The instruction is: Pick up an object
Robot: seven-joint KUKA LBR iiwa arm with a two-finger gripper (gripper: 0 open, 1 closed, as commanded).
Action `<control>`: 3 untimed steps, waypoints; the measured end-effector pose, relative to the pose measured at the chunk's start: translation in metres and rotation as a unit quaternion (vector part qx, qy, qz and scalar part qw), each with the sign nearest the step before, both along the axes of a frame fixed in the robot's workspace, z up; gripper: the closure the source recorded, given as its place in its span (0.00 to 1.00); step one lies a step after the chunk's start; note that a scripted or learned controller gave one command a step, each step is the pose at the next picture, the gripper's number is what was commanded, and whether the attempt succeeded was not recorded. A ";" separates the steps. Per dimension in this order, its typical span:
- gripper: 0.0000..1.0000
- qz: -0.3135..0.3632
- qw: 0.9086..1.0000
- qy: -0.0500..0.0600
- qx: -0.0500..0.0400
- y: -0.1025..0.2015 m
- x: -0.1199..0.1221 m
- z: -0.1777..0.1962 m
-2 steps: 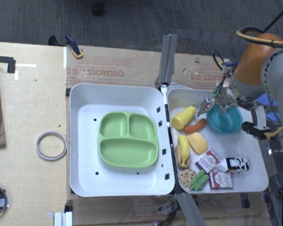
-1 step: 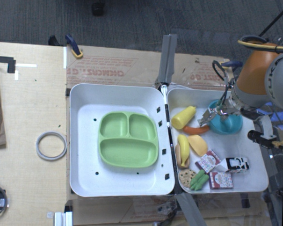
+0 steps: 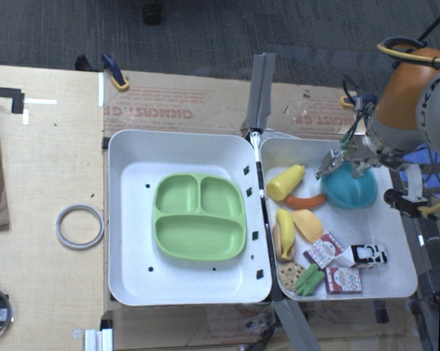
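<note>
The claw [image 3: 335, 163] hangs low over the teal bowl [image 3: 350, 188], likely lined up to grab its rim; whether it's spread, I cannot tell.

Even, bright overhead light; picture slightly soft throughout.

The two shallow white plastic bins [image 3: 130, 225] reflect the light strongly and look nearly washed out at mid-frame, with only faint grey shadow along their inner walls. The green three-compartment plastic plate [image 3: 200, 217] casts a soft, narrow shadow on its lower side. The dark carpeted floor [image 3: 212, 25] across the top of the frame is dim and grainy. Small packets at lower right are too blurred to read. Straight bench edges bow slightly toward the frame's borders.
</note>
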State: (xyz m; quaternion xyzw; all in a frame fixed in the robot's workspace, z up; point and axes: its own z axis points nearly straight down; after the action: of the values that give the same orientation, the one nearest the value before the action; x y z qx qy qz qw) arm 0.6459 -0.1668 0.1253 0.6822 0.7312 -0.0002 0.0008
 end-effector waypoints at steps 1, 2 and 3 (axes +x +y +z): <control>0.00 0.050 0.999 0.001 0.000 0.029 0.013 -0.033; 1.00 0.049 0.999 0.002 -0.001 0.027 0.013 -0.022; 0.00 0.049 0.999 0.000 -0.001 0.028 0.013 -0.023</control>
State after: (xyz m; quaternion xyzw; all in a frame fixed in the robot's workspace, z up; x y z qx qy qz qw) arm 0.6593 -0.1392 0.1022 0.6454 0.7639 -0.0011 0.0012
